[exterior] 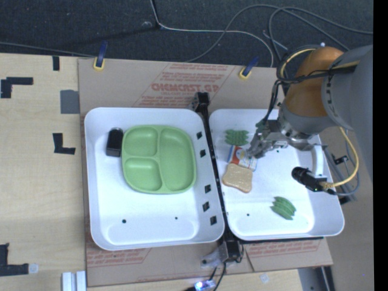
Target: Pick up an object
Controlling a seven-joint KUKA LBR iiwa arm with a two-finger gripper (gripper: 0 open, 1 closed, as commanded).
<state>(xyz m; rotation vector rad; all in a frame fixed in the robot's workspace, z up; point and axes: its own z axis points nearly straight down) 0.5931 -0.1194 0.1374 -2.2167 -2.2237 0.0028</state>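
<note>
In the right bin (315, 226) lie a slice of toast (237, 178), a small red and white packet (238, 157) just above it, a leafy green piece (236, 137) near the bin's left wall, and a green pod-like item (284, 207) toward the front right. My gripper (253, 151) reaches down from the right over the red and white packet, right beside the toast's upper edge. Its fingertips are hard to make out against the packet.
The left bin (103, 223) holds a green divided plate (159, 159) and a small black block (114, 142) to its left. A black clip divider (206, 156) runs between the bins. Cables trail behind the bench, and a black fitting (306, 179) hangs off the arm.
</note>
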